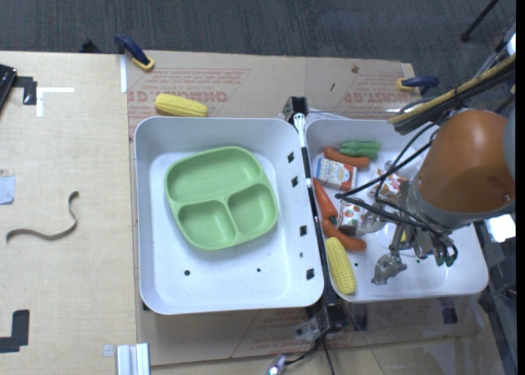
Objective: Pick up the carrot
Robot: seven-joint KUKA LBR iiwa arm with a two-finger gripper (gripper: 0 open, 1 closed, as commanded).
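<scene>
Three carrots are counted in the right bin point(459, 283). One carrot point(344, 156) lies at 12 o'clock in that bin, touching a green vegetable point(359, 148) whose kind is hard to make out. A second carrot point(324, 198) lies along the bin's 9 o'clock wall. A third carrot point(348, 241) lies just past it toward 6 o'clock, partly covered by a small printed packet point(351, 213). A second packet point(334, 172), blue and white, sits between the first two carrots. One corn cob point(340, 263) rests at 7 o'clock in the bin; a second corn cob point(181, 104) lies on the cardboard at 12 o'clock of the left bin point(164, 275). One green divided plate point(221, 196) is held in the left bin. The gripper point(389, 267) hangs over the right bin at 5 o'clock, apart from every carrot; whether the claw is parted or closed cannot be told, cables hiding much of it.
</scene>
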